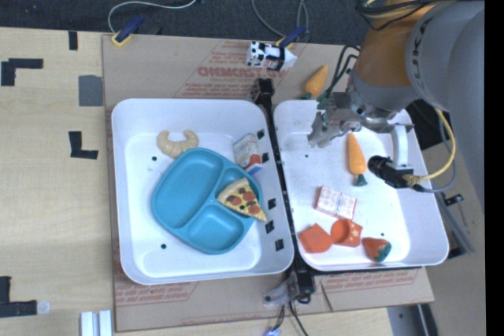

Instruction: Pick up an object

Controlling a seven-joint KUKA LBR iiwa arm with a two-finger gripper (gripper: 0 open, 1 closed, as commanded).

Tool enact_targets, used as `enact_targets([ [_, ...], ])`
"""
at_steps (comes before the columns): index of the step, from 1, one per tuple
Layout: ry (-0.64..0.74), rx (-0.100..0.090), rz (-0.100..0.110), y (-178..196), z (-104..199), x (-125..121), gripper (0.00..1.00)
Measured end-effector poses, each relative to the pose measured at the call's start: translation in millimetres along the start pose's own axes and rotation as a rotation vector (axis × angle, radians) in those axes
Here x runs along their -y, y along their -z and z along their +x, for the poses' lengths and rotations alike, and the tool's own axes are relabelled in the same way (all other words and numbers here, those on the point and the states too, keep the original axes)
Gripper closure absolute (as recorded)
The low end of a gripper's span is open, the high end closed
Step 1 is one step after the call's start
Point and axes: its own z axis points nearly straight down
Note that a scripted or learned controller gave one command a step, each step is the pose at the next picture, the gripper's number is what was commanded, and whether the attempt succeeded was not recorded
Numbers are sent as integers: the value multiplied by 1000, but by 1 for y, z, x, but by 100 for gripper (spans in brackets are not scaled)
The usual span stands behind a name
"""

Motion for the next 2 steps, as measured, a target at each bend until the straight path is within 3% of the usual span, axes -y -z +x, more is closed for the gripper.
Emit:
enact_targets([
  [1, -1, 0, 3, -1, 0, 1, 0],
  [2, -3, 2, 3, -5, -65, -37, 0],
])
